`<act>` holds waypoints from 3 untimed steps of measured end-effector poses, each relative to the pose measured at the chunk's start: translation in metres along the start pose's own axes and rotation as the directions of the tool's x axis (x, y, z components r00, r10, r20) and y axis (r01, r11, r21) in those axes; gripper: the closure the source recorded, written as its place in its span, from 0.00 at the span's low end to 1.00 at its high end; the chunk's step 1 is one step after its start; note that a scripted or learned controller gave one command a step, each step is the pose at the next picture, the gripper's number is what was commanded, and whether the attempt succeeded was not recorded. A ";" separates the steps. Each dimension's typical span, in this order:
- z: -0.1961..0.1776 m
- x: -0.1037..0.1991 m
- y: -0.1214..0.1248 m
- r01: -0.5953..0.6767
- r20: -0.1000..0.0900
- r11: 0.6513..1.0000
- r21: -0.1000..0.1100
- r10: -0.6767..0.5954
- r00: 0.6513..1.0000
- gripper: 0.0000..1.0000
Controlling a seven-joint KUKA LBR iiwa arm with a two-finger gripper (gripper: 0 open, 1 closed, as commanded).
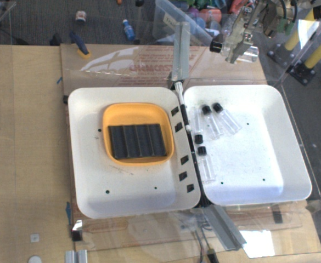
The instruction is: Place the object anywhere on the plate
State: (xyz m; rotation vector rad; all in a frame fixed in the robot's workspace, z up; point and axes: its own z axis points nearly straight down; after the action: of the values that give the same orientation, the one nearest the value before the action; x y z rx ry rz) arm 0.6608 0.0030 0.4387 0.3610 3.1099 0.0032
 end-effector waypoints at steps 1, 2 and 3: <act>0.000 -0.006 -0.111 0.244 -0.005 0.970 0.001 -0.244 0.970 1.00; 0.001 -0.040 -0.142 0.641 0.002 0.767 0.001 -0.641 0.767 1.00; 0.001 -0.045 -0.162 0.885 0.002 0.466 0.001 -0.885 0.466 1.00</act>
State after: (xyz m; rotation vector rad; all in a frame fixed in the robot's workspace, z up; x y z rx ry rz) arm 0.6678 -0.1655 0.4381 -1.2975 2.8475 -0.0068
